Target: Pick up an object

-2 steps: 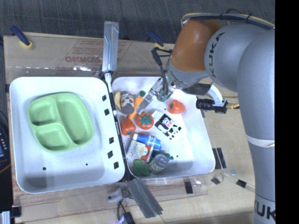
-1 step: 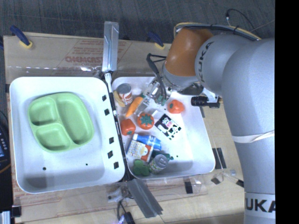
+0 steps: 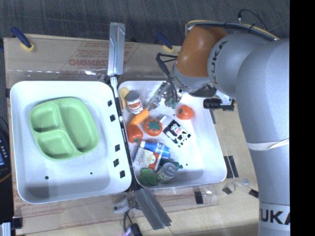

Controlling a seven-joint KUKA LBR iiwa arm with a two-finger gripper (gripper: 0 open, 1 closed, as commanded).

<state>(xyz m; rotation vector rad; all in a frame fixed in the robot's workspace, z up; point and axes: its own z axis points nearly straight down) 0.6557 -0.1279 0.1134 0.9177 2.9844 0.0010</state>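
Hovered gripper [image 3: 165, 96] over the upper part of the right bin [image 3: 216, 154], above the clutter. Nothing visible between the tips; open or closed, could not tell from this angle. Nearest candidate was the small jar [image 3: 133, 103], just to view-left, upright near the bin's left wall. Carrot [image 3: 139, 118] lay just below it, long axis slanting down-left. Tomato [image 3: 153, 126] sat down-view of the gripper; second tomato [image 3: 185, 112] lay to view-right, near.

Arm [image 3: 256, 82] hides right bin [image 3: 206, 173] far corner.
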